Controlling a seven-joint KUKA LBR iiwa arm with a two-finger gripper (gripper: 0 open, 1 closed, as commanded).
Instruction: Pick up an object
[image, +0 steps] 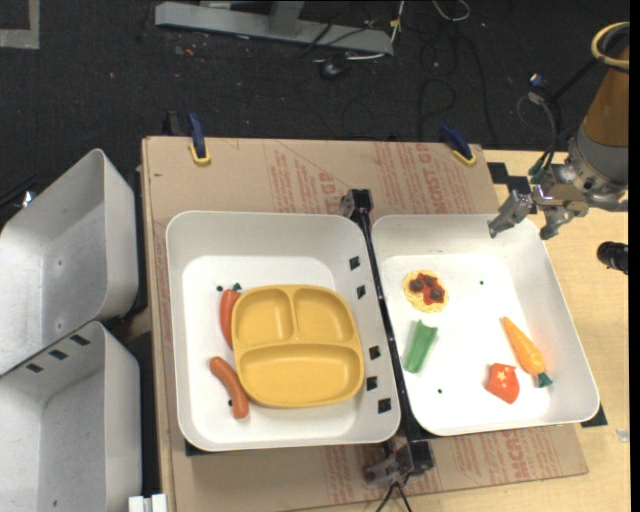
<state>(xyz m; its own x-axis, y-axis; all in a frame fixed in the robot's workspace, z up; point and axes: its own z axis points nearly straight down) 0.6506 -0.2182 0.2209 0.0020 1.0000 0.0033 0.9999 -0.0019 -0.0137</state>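
Observation:
My gripper (527, 221) hangs over the far right corner of the right bin (560, 300), fingers spread open with nothing between them. Below it in that bin lie a small round pizza toy (425, 290), a green pepper piece (420, 346), an orange carrot (524, 348) and a red pepper piece (503, 382). The carrot is the nearest to the gripper, well toward the bin's front from it.
The left bin (190, 300) holds a yellow divided tray (297, 345), a red chili (228, 312) at the tray's left edge and a sausage (230, 386) at its front left. Grey bins (60, 260) stand off the bench to the left.

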